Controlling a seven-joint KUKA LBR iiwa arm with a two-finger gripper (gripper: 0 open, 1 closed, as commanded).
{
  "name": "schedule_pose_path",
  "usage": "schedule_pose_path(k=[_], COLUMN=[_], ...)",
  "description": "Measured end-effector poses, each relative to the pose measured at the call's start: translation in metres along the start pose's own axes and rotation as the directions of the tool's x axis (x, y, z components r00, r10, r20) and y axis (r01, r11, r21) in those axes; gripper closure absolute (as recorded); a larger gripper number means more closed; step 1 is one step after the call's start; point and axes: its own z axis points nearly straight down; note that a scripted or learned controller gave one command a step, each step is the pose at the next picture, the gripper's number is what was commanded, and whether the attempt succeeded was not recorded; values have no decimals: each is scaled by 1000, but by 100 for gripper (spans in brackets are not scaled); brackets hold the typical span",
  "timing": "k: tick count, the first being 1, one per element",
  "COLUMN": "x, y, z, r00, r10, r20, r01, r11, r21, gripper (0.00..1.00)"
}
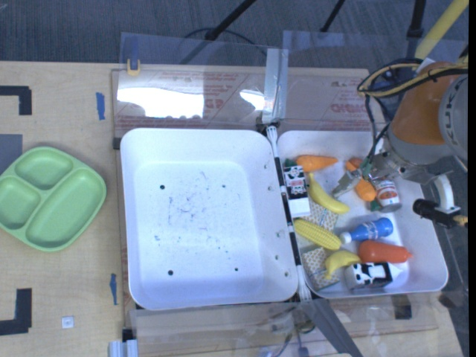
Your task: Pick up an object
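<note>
Your gripper [349,181] sits low in the right bin [431,274], fingers apart beside a small orange toy [365,190]. Nothing is held yet; grasping and lifting remain.

Pale wooden bench [67,288] — green sectioned tray [49,197] at left, dark blue carpet [111,13] beyond.
</note>
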Motion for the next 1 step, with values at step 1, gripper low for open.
schedule_pose_path(k=[1], x=[-1], y=[1], z=[-9], r00=[1000], r10=[1], r20=[0], r01=[-1], r11=[1000], r21=[0], gripper=[100])
